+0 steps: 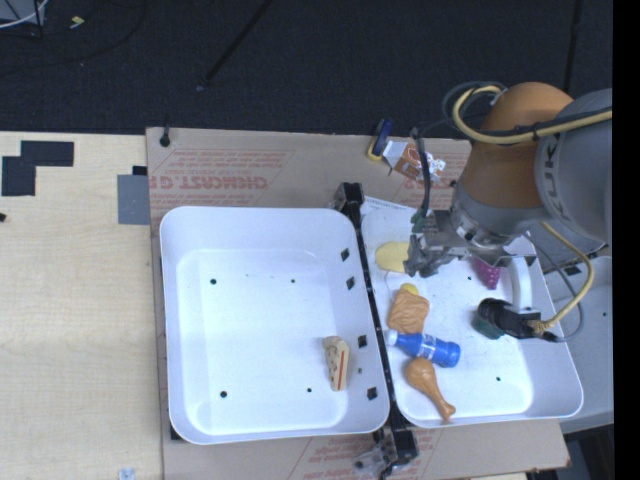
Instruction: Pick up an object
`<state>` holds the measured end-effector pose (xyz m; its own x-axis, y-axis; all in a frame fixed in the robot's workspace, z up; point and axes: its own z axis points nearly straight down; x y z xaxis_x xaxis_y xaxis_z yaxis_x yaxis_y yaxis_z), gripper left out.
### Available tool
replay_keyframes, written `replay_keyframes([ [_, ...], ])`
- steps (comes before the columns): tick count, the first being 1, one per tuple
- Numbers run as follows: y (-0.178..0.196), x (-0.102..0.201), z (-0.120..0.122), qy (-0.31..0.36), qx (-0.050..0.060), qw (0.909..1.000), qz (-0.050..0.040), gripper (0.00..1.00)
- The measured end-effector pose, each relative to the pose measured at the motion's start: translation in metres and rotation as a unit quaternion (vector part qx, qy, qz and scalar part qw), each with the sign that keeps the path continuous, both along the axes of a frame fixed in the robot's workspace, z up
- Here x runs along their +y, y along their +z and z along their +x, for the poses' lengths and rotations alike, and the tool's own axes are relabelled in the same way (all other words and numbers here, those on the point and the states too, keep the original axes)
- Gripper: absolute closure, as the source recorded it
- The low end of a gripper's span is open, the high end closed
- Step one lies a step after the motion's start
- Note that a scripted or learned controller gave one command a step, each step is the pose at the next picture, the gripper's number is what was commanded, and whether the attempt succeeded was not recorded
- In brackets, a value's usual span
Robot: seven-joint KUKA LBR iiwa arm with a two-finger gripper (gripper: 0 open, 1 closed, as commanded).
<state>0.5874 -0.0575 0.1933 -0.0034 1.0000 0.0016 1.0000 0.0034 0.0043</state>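
While the jaws sit low inside the bin nearer the arm (566, 396), their state can't be told from this angle: the wrist blocks the tips, and nothing shows between them. Closest candidate is a yellow rounded toy (390, 257), just beside the jaws on the side toward the divider between the bins; touching or a hair apart, can't say. Just below the jaws in the view lies a tan pastry-like toy (408, 310), then a blue bottle (427, 348) further down, and a drumstick toy (430, 386) furthest. A purple piece (487, 272) sits close on the opposite side, half under the wrist. A wedge-shaped toy (337, 362) is well apart, in the other bin (182, 318). Judgement: the yellow toy looks like light, hard, smooth plastic, so not fragile, but its rounded surface is likely to squirt out of a pinch or skid on the slick bin floor. Best hold is probably across its short width, centred, jaws low. It sits near the bin wall, so the jaw on that side has little room.
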Motion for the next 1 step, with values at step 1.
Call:
replay_keyframes([
  [1,0.1091,-0.0442,0.0378,-0.003,-0.004,1.0000,-0.0031,1.00],
])
